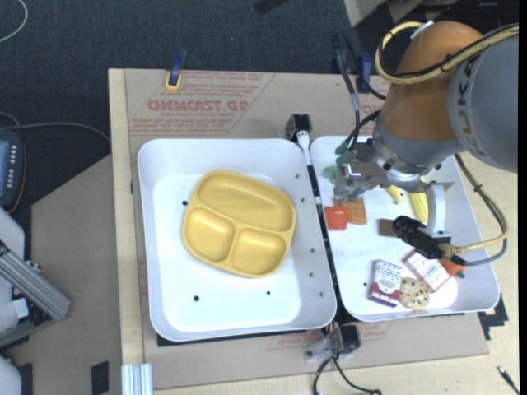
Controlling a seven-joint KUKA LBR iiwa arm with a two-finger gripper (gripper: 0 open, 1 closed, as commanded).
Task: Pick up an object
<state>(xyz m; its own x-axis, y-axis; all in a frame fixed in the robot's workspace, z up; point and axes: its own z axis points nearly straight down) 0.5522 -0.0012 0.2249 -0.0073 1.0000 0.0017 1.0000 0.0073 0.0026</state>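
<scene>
My gripper hangs low over the back left part of the right bin. Just below its tip lie a small red block and an orange-brown square piece. A green item peeks out at the gripper's left side. A yellow banana-like piece lies to the right, partly under the wrist. Nothing shows as lifted off the bin floor.
The left bin holds a yellow divided plate. In the right bin's front lie a dark red packet, a round cookie, a pink packet and a small brown piece. The arm covers the right bin's back.
</scene>
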